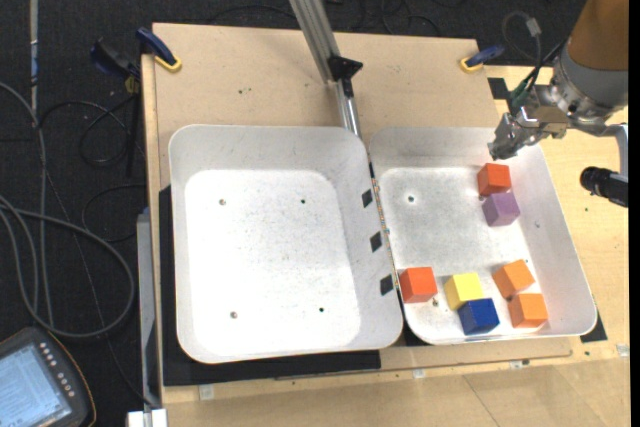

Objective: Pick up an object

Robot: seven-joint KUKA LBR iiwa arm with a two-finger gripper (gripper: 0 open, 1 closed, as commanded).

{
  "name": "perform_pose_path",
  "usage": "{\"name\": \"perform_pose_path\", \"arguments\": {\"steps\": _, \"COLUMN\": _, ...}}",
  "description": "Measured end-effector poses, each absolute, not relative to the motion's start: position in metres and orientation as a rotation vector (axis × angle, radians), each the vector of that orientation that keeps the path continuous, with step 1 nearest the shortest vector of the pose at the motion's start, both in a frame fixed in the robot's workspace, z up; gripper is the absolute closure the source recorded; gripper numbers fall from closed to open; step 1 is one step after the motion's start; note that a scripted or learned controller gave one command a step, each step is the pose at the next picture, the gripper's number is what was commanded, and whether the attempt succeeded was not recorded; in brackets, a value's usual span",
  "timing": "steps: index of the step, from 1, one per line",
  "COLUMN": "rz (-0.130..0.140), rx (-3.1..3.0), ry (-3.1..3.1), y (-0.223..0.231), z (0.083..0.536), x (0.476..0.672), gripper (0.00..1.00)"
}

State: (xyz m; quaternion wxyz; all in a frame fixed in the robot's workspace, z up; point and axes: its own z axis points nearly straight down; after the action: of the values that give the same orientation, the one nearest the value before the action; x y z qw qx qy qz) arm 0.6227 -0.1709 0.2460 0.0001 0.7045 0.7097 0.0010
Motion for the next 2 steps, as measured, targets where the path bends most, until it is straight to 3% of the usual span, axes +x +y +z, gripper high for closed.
{"name": "perform_pose_path", "arguments": {"steps": 2, "rz": 0.000, "rx": 2.214, "ry": 2.232, "y": -0.062, "z": 0.240, "x": 0.607, "gripper": 1.00}}
